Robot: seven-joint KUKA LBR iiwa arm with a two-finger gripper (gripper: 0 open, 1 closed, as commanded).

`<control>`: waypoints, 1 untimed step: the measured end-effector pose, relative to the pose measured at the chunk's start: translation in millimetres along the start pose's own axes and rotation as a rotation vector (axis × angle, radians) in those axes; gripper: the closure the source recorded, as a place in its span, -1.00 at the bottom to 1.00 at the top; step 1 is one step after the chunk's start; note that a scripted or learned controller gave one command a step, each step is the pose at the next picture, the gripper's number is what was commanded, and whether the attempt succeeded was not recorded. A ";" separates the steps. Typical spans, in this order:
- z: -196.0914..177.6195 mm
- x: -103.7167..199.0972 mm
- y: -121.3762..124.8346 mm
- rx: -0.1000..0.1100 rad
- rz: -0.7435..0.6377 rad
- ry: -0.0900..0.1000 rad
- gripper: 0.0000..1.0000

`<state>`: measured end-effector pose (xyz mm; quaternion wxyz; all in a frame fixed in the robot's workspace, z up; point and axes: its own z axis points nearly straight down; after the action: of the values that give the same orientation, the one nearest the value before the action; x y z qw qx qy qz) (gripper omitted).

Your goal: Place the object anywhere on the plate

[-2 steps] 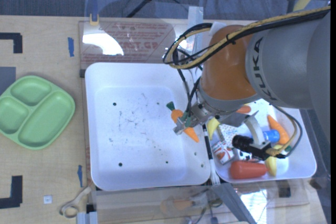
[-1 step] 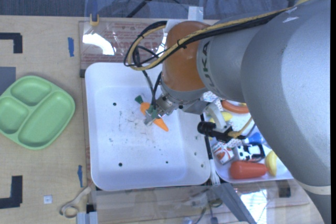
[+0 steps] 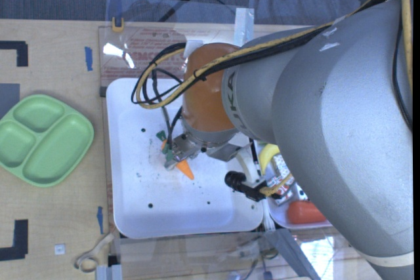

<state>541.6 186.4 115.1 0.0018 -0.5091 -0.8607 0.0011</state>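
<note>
Partly hidden, tool (image 3: 176,155) meets carrot (image 3: 186,170) (grip unclear).

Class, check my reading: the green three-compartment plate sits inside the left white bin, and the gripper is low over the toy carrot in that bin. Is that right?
One detail is wrong. The camera view shows the green plate lying on the wooden bench outside the left white bin, to that bin's left in the view. The gripper is indeed low over the toy carrot in that bin.

Bright, even light; glare on the clear plastic sheet (image 3: 141,29) at eleven o'clock; the near arm (image 3: 328,121) looks soft.
</note>
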 end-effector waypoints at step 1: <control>-0.3 -0.2 0.1 -0.001 0.000 0.000 -1.00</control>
<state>541.9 186.2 115.4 0.0016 -0.5092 -0.8606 0.0008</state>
